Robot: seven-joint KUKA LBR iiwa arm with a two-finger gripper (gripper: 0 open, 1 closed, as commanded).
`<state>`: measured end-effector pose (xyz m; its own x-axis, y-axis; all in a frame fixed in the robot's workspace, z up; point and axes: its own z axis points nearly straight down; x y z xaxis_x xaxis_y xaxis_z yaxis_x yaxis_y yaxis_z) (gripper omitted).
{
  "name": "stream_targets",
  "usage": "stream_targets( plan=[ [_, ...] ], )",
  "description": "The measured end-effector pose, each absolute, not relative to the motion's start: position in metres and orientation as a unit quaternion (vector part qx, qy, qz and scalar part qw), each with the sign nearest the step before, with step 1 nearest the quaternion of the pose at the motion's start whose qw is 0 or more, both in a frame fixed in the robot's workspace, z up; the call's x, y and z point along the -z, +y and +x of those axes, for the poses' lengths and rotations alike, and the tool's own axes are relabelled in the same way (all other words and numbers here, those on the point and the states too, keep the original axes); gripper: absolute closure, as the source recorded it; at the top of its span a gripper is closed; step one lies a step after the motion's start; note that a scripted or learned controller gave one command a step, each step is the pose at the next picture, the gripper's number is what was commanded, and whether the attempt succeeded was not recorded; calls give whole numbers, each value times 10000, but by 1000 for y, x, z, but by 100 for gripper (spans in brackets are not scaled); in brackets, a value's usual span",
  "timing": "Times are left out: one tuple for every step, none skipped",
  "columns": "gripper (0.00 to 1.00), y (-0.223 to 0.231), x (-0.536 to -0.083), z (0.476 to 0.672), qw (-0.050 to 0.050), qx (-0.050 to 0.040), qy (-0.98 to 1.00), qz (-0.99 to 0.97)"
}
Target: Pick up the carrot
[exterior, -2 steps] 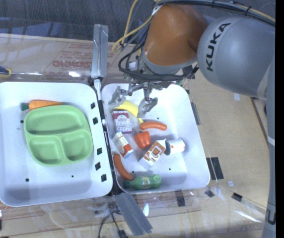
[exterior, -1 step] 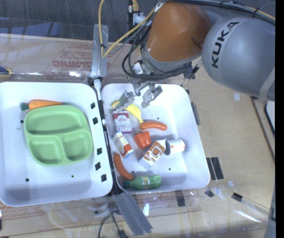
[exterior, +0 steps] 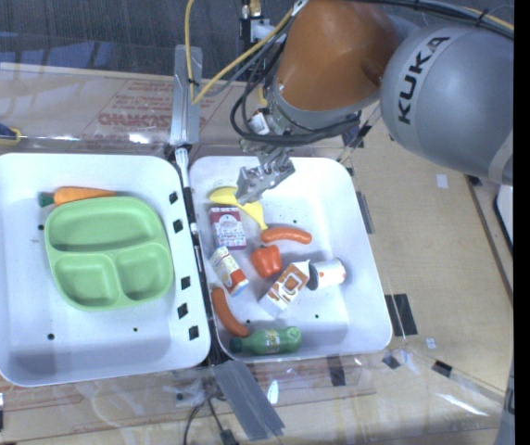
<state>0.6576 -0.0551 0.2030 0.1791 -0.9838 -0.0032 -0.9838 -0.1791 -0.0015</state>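
The carrot (exterior: 82,195) lies in the left bin (exterior: 15,341), upper left of the frame, squeezed between the bin's far wall and the green divided tray (exterior: 107,253), touching the tray's rim; little room lies around it. It is orange, slim, with a green stub at its left end. The end effector (exterior: 263,179) hangs over the right bin (exterior: 362,313) above a yellow item (exterior: 233,197); whether it is spread I cannot tell. "KUKA" reads on the arm (exterior: 450,91).

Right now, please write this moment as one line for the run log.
task: pick up carrot | carrot: left bin, beside green tray | gripper: over right bin, above banana | carrot not held
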Motion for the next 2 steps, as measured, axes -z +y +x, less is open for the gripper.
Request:
stream_targets(
  plan=[
    [0, -55, -203, 657, 13, -11, 6405, -7680],
    [0, -139, -232, 657, 16, 3, 5721, -8202]
  ],
)
